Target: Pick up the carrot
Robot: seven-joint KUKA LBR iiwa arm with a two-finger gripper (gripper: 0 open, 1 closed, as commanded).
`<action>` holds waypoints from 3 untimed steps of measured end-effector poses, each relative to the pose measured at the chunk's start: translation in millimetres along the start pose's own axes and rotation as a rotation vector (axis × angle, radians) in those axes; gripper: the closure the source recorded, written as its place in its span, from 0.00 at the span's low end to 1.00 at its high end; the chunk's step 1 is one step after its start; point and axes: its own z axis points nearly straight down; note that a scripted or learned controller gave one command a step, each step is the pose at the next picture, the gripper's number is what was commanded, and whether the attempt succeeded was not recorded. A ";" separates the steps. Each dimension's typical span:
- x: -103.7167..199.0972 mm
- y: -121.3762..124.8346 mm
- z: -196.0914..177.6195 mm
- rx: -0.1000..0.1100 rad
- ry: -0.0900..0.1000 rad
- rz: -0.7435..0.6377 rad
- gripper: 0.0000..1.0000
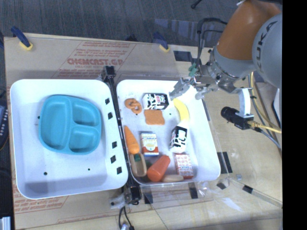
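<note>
Jaws of mine hung over the upper right corner of the right bin [211, 143]; whether they stood open or closed I could not tell. Just below them lay a banana [181, 110], and beside that a cow-patterned carton [156, 100]. Well apart, down and to the left, the carrot [131, 140] lay against the bin's left wall. Farther left, the left bin [29, 171] held a blue plate [70, 124].

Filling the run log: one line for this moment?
gripper above right bin's far edge | carrot at left wall, untouched | grasp pending
</note>
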 end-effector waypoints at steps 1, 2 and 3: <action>21.6 3.4 141.2 0.011 0.002 -0.092 0.00; 38.2 25.5 193.0 -0.003 -0.001 -0.049 0.00; 37.9 25.6 182.3 -0.002 -0.002 -0.053 1.00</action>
